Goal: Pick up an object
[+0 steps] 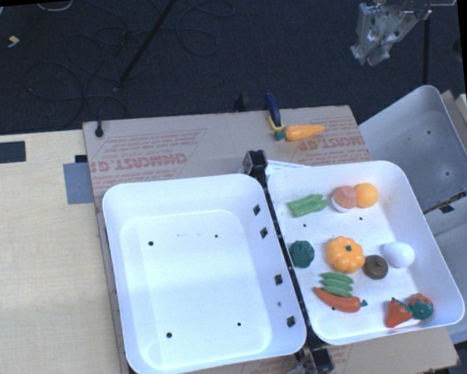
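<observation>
Nothing's been grabbed yet from the look of it: the gripper (376,30) is parked high up at the top right, well apart from both bins, and it's seen too small and blurry for the jaws to be read, so how far open they are can't be told; nothing is seen held in them. For the pick to go well, a target with some elbow room should probably be chosen. The pumpkin (344,254) sits near the middle of the right bin (418,204) with a bit of space around it, so a straight drop from above could be lined up there, though it's roundish and might get squirted out if the jaws aren't centred. The green pepper (307,206) near the back is also fairly isolated and long, so it'd best be gripped across its short side. The crowded stuff is probably better skipped: the pea pod (336,281) is lying right against the red chilli (338,300), and the white egg (399,254) is touching the brown donut-ish thing (375,267). Also in the right bin: a broccoli (302,254), a pink slice just beside an orange (366,194), and a strawberry-like piece in the front corner. The left bin (122,235) has no objects to go for. A carrot (302,131) is lying out on the bench behind the bins.
</observation>
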`<state>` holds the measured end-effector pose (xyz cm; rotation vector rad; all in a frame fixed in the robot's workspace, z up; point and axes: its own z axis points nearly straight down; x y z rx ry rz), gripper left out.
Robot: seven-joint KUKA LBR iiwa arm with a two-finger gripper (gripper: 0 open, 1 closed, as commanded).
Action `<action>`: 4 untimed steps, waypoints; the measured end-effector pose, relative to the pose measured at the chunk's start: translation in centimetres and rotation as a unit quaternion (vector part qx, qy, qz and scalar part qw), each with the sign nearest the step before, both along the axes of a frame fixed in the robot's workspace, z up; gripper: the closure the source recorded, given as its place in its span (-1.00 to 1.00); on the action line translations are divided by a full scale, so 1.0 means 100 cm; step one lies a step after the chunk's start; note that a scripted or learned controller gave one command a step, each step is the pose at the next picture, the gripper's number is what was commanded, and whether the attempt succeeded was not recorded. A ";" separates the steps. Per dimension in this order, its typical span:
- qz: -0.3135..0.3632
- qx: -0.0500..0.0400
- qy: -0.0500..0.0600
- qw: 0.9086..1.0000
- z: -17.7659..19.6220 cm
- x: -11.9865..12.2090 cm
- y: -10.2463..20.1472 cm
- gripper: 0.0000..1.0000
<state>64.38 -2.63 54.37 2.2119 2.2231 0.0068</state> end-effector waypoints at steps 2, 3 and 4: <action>0.000 0.000 0.004 1.000 -0.036 0.000 0.108 1.00; 0.001 0.000 0.005 1.000 -0.006 0.000 0.106 1.00; 0.001 0.000 0.012 1.000 -0.122 -0.024 0.175 1.00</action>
